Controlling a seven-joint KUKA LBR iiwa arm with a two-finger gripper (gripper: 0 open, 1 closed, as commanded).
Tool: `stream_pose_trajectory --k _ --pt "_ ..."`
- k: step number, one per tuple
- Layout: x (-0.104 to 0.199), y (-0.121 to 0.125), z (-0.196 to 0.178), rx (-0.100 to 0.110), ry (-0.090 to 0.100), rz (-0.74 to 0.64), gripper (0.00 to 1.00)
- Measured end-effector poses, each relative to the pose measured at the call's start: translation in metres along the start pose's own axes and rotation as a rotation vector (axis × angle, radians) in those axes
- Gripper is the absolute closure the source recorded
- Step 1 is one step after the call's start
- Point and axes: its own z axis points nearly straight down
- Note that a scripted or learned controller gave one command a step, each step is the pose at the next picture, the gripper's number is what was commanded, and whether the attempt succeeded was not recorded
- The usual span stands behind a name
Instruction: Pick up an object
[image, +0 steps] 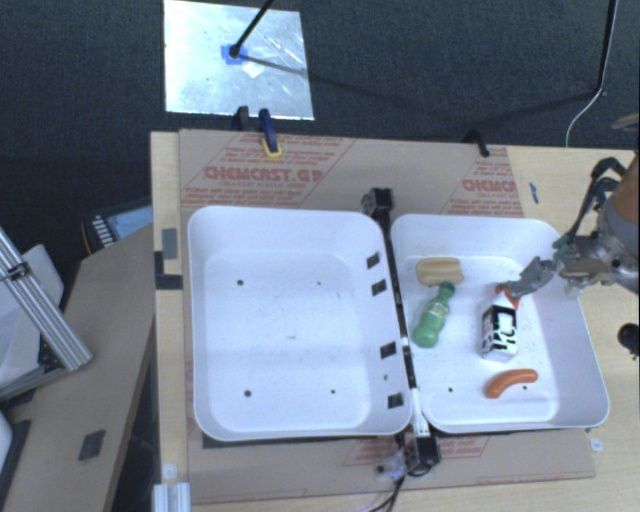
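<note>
The right bin (575, 330) holds several items. A tan bread roll (438, 270) lies at its back, with a green bottle (432, 317) just in front of it. A black-and-white carton (500, 330) stands near the bin's middle, and an orange sausage (511, 382) lies near the front. My gripper (531, 275) reaches in from the right edge and hangs just above and to the right of the carton's orange top. Nothing shows in its grasp.
The left bin (290, 320) sits beside the right one, with a black hinge strip (395, 330) between them. Both rest on a cardboard sheet (270, 170). A shiny metal plate (238, 60) lies on the dark floor behind.
</note>
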Motion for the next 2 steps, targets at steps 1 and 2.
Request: stream_pose_trajectory --k 1,2 --pt "0.040 -0.008 0.120 0.007 0.003 -0.004 0.00" --pt "0.060 0.011 0.131 -0.031 -0.010 0.002 0.00"
